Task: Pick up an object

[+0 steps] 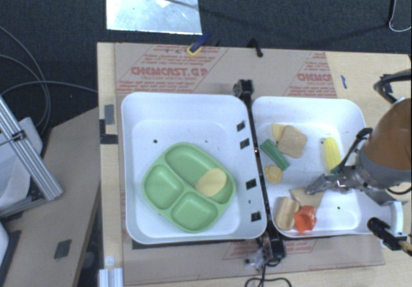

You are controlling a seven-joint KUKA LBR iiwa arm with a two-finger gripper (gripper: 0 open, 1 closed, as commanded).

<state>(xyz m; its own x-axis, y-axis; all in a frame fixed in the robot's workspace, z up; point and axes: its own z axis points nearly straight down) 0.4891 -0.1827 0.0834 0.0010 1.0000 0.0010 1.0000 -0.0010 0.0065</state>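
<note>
The arm reaches into the right bin (351,112), and its gripper (320,184) sits low over the toy food there. I cannot tell how the gripper is set. Just under its tip lies a tan wedge (308,198), touching a red piece (305,218) and a pale roll (286,211). Farther up the same bin from the gripper are a yellow corn cob (331,152), a tan bread piece (293,141) and a green stick (275,154). In the left bin (138,115) sits a green plate (164,189) holding a yellow round piece (211,182).
</note>
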